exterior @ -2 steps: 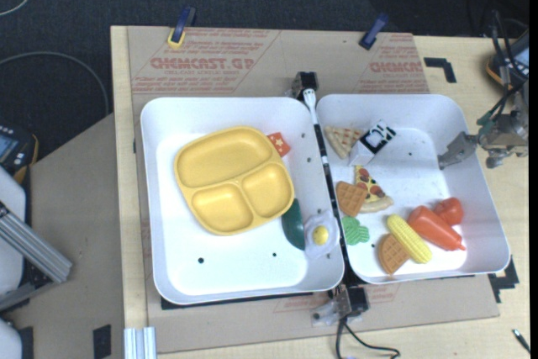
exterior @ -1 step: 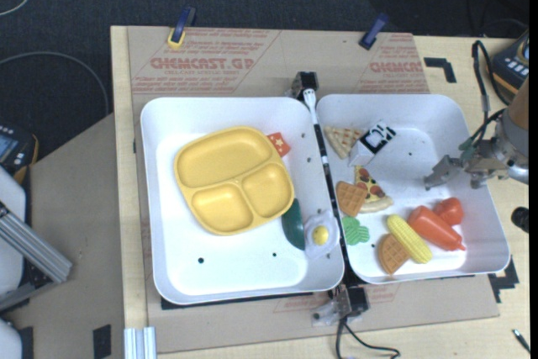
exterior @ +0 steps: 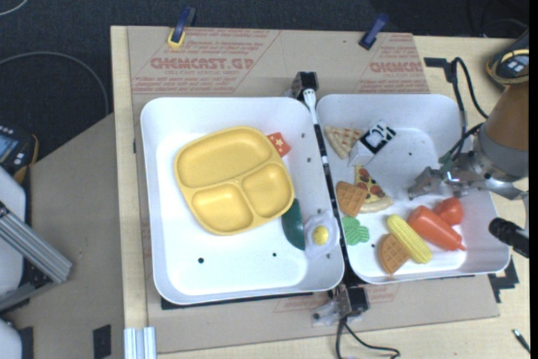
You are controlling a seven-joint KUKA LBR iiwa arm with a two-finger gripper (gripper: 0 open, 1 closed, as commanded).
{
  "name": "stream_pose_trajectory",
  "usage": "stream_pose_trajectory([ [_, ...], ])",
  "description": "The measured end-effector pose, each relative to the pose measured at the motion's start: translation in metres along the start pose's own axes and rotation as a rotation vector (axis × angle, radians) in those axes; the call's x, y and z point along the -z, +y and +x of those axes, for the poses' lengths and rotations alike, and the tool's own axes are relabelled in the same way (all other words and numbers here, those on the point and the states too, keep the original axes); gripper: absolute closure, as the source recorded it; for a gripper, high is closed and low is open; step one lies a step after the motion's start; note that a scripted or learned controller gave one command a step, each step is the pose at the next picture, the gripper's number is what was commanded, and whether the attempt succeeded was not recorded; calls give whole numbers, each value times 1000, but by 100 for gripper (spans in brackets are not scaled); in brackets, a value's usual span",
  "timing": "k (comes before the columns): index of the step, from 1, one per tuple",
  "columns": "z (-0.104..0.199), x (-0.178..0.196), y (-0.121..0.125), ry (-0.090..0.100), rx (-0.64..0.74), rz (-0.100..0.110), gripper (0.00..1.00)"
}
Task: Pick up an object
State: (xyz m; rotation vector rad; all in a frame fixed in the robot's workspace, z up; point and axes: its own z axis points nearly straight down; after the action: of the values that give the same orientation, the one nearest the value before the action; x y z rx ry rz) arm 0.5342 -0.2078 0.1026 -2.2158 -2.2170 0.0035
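From the camera above, the surface (exterior: pixel 252 55) carries two white bins side by side. The arm (exterior: pixel 508 130) reaches in from the right over the right bin (exterior: pixel 403 118). Its pincer (exterior: pixel 430 183) hangs low above the bin floor, just left of a red toy pepper (exterior: pixel 450 210) and just beyond an orange carrot-like piece (exterior: pixel 435 229). Whether it is open or closed cannot be told at this size, and nothing is clearly seen between its tips.

Near the right bin's front edge lie a yellow corn cob (exterior: pixel 409 239) and a waffle piece (exterior: pixel 392 254). A pizza slice (exterior: pixel 342 139) sits at the far left of that bin, beside a black-and-white block (exterior: pixel 377 136).

The left bin (exterior: pixel 168 181) holds a yellow divided plate (exterior: pixel 234 179), with a small red block (exterior: pixel 278 145) touching its far right edge.
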Motion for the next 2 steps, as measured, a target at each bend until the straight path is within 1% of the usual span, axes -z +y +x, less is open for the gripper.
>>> stream_pose_trajectory([
  [1,1,-19,0,-1,0,-2,0],
  [2,0,-7,1,-3,-1,-7,100],
])
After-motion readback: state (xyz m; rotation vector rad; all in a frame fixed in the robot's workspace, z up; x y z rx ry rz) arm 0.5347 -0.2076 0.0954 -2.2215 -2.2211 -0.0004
